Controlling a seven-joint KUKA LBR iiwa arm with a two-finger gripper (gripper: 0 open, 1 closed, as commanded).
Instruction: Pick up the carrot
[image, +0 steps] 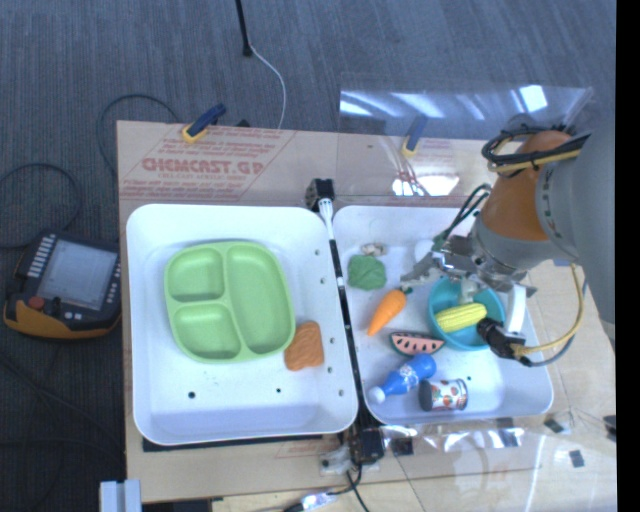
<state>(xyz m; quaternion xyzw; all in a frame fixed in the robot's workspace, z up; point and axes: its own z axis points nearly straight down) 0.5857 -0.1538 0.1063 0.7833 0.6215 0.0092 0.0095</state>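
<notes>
The gripper (462, 268) sits at the centre right of the frame, low over the right bin (535, 395), at the end of the grey arm (575, 205) that comes in from the right. It hangs just above the upper left rim of a blue bowl (450, 322); whether it is wide or narrow cannot be told from this angle, and nothing is seen held in it. An ear of corn (461, 318) lies in the bowl.

The carrot (386, 310) lies just left of the bowl, slanted, its green top pointing up and right toward the gripper but apart from it. Above the carrot is a green leafy vegetable (366, 272); below it a watermelon slice (415, 344), a blue bottle (404, 380) and a small can (443, 395).

In the left bin (150, 400) rests a green divided plate (228, 300), with a piece of orange food (304, 346) at its lower right corner.
</notes>
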